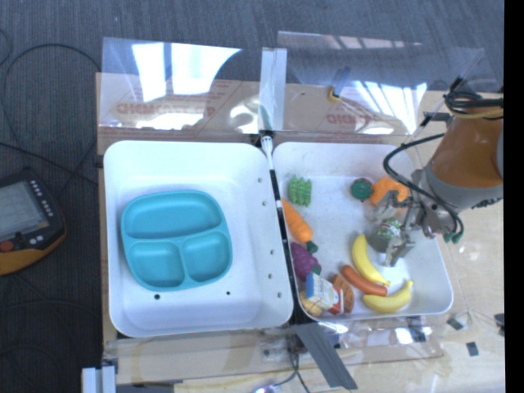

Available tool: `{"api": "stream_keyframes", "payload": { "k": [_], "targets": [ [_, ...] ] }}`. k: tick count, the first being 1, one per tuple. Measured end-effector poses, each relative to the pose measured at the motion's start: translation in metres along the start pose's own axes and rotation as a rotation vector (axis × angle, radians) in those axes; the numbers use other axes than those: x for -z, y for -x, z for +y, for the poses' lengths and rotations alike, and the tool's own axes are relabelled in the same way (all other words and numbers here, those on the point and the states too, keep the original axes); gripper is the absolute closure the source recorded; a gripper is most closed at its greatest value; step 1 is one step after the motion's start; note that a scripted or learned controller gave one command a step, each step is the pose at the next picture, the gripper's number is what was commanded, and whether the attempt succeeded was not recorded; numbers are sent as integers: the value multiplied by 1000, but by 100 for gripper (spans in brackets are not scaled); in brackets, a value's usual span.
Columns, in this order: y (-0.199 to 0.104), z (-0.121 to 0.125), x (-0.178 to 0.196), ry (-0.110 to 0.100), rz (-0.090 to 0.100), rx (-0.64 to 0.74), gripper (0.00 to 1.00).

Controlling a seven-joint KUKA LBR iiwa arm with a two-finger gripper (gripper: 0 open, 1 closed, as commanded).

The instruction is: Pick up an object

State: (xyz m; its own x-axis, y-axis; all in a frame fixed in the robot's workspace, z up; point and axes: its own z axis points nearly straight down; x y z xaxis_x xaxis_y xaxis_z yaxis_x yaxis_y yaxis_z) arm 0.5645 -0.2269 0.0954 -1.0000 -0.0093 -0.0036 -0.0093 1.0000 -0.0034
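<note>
Gripper (391,242) sits low in the right bin (434,297), just beside the upper banana (366,262) — can't tell its state. Likely target is that banana; I'd centre over its middle and avoid the hot dog (363,281) touching it.

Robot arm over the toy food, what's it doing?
The robot arm reaches into the right bin, which holds toy food: a banana, a carrot, grapes and more. Its gripper hangs low beside the banana, with nothing seen in its grasp. The left bin holds a blue divided tray.
</note>
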Motion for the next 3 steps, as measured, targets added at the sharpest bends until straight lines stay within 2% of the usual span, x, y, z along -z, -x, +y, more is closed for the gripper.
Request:
{"api": "stream_keyframes", "payload": {
  "k": [1,2,3],
  "targets": [
    [-60,38,-3,-2,-15,-27,0],
    [-14,53,-4,-1,-9,-163,0],
    [-37,115,-3,1,-14,-246,0]
  ]
}}
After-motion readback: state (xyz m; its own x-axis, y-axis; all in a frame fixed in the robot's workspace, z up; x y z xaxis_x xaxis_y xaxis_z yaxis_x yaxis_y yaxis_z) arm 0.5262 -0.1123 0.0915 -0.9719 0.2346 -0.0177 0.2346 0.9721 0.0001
